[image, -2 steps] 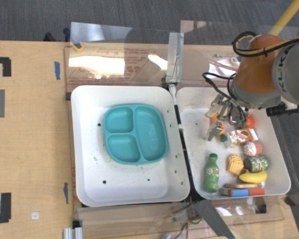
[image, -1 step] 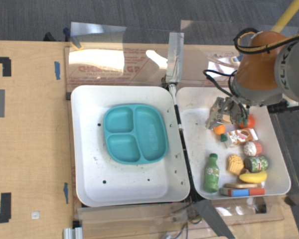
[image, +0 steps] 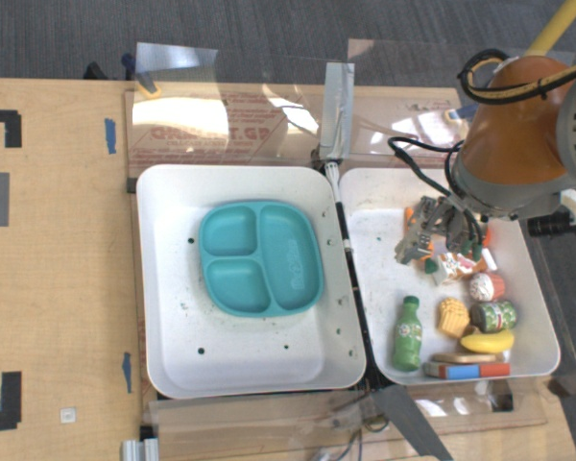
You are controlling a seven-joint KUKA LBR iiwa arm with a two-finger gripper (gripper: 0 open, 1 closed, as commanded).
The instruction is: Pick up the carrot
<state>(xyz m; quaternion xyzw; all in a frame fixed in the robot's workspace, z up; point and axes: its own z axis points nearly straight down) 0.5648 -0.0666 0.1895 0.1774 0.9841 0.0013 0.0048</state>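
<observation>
- Step in hand, by my reading: the approach and descent. The gripper (image: pixel 424 230) sits low in the right bin (image: pixel 374 286), in its upper middle, over the toy food.
- The arm (image: pixel 512 123) comes in from the upper right, its orange band directly above the wrist.
- Gripper state: cannot tell. The grey metal parts blur together from this angle, and nothing is plainly caught in it.
- The carrot (image: pixel 428 254): a small orange piece just below the gripper, touching or very nearly touching its lower edge. Only a short orange stretch shows; I cannot make out its full shape or which way it points.
- Close company on its right: a red-and-white piece (image: pixel 458 264) and a round pale item (image: pixel 482 287), both crowding the carrot.
- Farther down the bin: a green bottle (image: pixel 407 332), a corn cob (image: pixel 451 316), a green can (image: pixel 493 316), a banana (image: pixel 487 343).
- The left bin (image: pixel 163 286) holds a teal divided plate (image: pixel 262 257), well apart from the work.
- Next move calls for, I judge: centring on the orange piece alone, closing on it without snagging the neighbours, then a straight lift.
</observation>
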